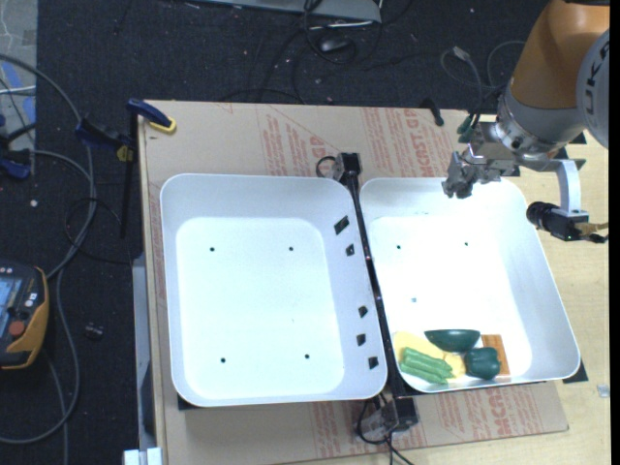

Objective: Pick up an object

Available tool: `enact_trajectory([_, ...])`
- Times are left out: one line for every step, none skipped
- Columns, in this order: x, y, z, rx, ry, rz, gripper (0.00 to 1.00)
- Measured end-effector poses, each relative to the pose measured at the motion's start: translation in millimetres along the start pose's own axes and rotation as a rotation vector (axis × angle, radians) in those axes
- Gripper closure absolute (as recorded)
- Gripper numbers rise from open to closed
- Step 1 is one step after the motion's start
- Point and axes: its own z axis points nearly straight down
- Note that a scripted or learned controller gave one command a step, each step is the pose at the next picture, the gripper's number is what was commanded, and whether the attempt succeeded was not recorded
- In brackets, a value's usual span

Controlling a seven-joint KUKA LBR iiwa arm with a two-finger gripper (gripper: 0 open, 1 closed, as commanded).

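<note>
Two shallow white plastic bins sit mid-frame, the left bin (184,289) and the right bin (542,279). The grey-and-orange arm's gripper (463,180) hovers upper right; whether it grips cannot be told. Lower right: dark green bowl (452,338), light green ridged piece (426,365), teal lump (482,362).

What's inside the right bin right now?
Right bin: a dark green bowl, green ridged piece, yellow piece, teal piece and orange block, clustered and overlapping, partly covered.

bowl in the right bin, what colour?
Dark green bowl, seen in the camera view, near the bin's front edge.
</note>
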Motion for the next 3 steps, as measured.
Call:
enact_trajectory([54, -5, 4, 0.002, 0.0, -0.001, 1.0])
enact_trajectory([102, -16, 16, 0.003, 0.0, 0.0, 1.0])
enact_trajectory([149, -38, 8, 0.001, 0.0, -0.001, 1.0])
